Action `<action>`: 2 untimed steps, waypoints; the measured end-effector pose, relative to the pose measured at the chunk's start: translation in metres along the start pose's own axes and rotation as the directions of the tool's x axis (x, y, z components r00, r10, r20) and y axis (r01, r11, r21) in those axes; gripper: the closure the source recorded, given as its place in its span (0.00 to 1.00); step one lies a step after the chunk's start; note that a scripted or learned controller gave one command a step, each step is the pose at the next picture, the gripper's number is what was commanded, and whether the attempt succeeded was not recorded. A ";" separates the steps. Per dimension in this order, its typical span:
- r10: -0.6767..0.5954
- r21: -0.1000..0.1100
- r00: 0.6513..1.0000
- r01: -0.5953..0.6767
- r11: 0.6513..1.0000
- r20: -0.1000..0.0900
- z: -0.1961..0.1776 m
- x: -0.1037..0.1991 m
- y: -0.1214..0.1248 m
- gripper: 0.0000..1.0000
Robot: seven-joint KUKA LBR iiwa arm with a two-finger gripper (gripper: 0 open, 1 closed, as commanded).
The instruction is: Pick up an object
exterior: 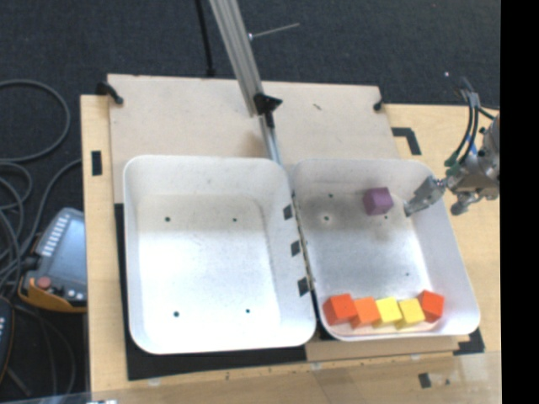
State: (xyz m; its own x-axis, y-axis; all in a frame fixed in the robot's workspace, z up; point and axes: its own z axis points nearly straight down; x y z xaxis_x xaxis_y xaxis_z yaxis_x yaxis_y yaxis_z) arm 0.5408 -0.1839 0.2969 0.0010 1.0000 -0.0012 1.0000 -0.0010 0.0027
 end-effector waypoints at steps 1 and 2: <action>-0.005 0.003 1.000 0.005 1.000 0.000 0.047 0.005 0.089 0.00; -0.005 0.001 1.000 0.005 1.000 0.002 0.044 0.005 0.088 0.00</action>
